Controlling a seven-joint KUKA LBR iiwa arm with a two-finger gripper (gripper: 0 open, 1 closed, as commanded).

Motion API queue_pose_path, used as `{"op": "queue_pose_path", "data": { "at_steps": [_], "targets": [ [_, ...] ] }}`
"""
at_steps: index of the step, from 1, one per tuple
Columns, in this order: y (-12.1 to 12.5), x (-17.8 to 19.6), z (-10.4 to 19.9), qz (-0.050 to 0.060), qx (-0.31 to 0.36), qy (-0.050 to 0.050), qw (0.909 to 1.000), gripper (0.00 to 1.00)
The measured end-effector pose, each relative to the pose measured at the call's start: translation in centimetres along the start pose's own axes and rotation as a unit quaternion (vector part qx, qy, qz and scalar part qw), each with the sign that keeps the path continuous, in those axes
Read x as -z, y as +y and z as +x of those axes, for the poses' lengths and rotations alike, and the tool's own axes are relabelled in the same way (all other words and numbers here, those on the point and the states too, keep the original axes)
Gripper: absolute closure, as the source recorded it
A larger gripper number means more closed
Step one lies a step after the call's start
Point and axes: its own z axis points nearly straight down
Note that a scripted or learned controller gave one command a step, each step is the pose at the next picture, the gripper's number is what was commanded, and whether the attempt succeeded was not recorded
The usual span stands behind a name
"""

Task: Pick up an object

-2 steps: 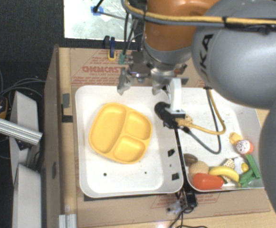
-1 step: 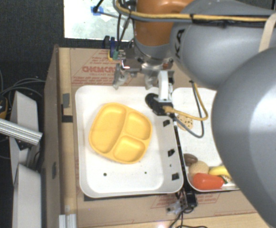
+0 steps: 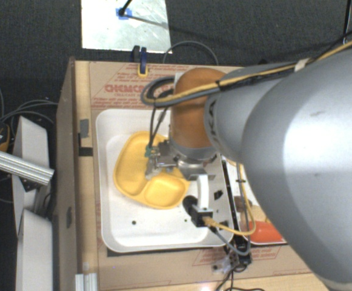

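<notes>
Gripper [image 3: 163, 167] position, as I read it: lowered into the left shallow white plastic bin [image 3: 118, 223], directly over the two-lobed yellow plastic dish [image 3: 140, 174] lying at that bin's centre. I cannot tell whether it has hold of the dish. To the right, the orange band [image 3: 191, 117] and grey arm [image 3: 285, 162] cover most of the second bin, where an orange object [image 3: 266, 230] shows.

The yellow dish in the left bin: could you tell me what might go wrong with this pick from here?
The gripper sits over the right edge of the yellow dish, so a grasp could catch just the rim and slip. The dish is broad and shallow; lifted by one side it may tilt and drop. The arm hides the contact point.
</notes>
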Motion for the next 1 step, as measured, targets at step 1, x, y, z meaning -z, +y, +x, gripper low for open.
{"op": "queue_pose_path", "data": {
  "at_steps": [1],
  "targets": [
    [-3.52,-3.17,0.14,-0.014,0.002,0.004,0.9999,0.0]
  ]
}}
